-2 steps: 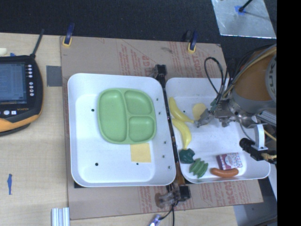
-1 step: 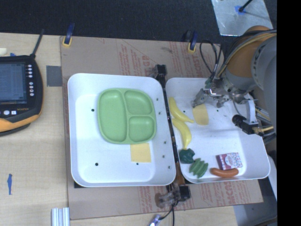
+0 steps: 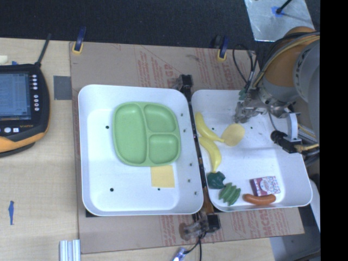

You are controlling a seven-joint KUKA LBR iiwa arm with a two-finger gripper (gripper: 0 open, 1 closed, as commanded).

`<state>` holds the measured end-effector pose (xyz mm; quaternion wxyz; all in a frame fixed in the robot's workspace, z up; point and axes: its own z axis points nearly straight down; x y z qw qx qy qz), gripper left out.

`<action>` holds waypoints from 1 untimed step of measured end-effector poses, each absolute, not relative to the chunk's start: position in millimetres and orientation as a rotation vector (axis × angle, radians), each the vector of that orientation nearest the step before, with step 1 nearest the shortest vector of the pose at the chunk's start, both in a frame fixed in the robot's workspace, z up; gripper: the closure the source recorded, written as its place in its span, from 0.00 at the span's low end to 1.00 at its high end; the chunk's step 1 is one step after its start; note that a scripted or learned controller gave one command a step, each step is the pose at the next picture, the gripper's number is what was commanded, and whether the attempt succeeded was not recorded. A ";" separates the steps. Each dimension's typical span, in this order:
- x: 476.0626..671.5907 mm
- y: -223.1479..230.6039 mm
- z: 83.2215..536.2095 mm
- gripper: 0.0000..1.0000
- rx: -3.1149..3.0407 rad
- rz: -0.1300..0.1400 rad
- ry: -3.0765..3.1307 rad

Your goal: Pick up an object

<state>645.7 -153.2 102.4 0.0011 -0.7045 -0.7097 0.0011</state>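
Note:
My gripper [image 3: 243, 115] hangs over the back part of the right bin [image 3: 291, 167], its dark fingertips just above and behind a pale yellow round piece [image 3: 232, 135]. Nothing shows between the fingers. A yellow banana [image 3: 209, 143] lies along the right bin's left wall. Near the front of that bin are a dark green broccoli piece [image 3: 216, 180], a lighter green vegetable [image 3: 230, 193], a red sausage [image 3: 259, 200] and a small red-and-white packet [image 3: 266, 186].
The left bin [image 3: 95, 162] holds a green divided plate [image 3: 146, 133] and a yellow cheese slice [image 3: 163, 176]. A teach pendant [image 3: 19, 109] rests on the bench at the far left. The arm's body [image 3: 293, 75] and cables crowd the right bin's back right corner.

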 end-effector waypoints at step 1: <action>581.5 -168.2 119.4 1.00 -2.215 0.005 -2.225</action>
